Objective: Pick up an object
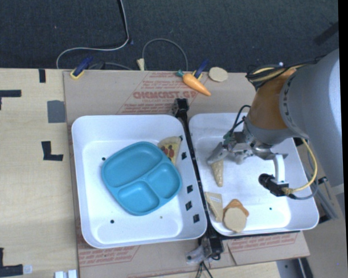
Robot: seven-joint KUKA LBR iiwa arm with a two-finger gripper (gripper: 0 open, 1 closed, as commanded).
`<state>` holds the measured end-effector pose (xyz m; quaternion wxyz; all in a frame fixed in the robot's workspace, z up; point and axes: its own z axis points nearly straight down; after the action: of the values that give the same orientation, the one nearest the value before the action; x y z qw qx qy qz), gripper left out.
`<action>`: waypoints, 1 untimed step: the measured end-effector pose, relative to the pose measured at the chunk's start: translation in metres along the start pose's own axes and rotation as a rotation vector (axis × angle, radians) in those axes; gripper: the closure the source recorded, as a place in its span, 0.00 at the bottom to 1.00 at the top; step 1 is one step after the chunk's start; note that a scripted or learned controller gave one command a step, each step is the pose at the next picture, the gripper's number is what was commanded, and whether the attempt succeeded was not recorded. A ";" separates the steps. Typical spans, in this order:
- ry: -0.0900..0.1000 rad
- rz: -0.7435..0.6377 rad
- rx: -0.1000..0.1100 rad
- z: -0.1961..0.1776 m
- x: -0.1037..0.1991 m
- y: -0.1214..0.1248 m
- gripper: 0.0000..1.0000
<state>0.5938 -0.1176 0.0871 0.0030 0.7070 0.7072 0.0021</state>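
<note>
Cone-shaped tan piece (218,173), probably the pick target, lies in the right bin (296,219) near its middle, a bit toward the left wall, pointing at the near edge. Camera view: hand (223,152) sits just above the cone's upper end, low over the bin floor, arm (292,106) coming in from the right side of the table (27,186). Fingers look spread, nothing between them; cone not gripped, seems just beside or under one fingertip. Other things in the right bin: round bread-like slice (235,214) and a flat pale wedge (214,203) by the near-left corner. Left bin (88,224) carries a blue divided plate (141,176) and a yellow pizza-like slice (171,147) by its right wall. Toy carrot (196,84) and a small tan disc (218,75) lie on the cardboard beyond the bins. Risk, my guess: hand is off the cone's centre, so closing may pinch only the narrow tip, or push it sideways and close on air; tapered shape could slip out on lift.
</note>
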 end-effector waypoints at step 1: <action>-0.003 -0.001 -0.002 -0.010 0.000 0.001 1.00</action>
<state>0.5949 -0.1179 0.0976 0.0048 0.7067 0.7075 0.0015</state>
